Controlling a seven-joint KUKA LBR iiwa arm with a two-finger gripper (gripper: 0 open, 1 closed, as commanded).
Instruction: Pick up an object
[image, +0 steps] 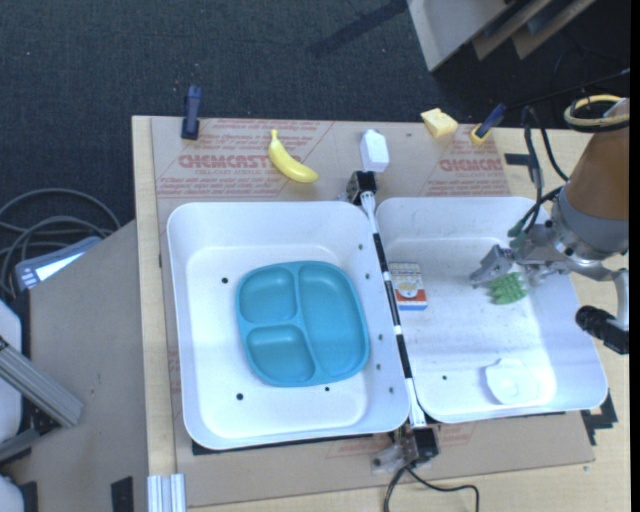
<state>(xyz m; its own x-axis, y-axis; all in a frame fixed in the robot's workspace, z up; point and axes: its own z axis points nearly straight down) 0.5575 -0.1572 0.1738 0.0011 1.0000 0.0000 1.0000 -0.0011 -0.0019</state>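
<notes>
The gripper (508, 268) hangs low in the right bin (455, 225), near its far right side, directly over a small green object (508, 290). Whether the fingers are spread or closed, and whether they grip anything, I cannot tell: the metal blurs into the green piece. The likely failure is a glancing close that nudges the light green object aside. A small box (407, 285) lies by the bin's left wall and a white disc (507, 383) near its front edge.

Glossy white plastic is seen in both bins (200, 300); the blue tray (300, 322) looks smooth, matt plastic.
</notes>
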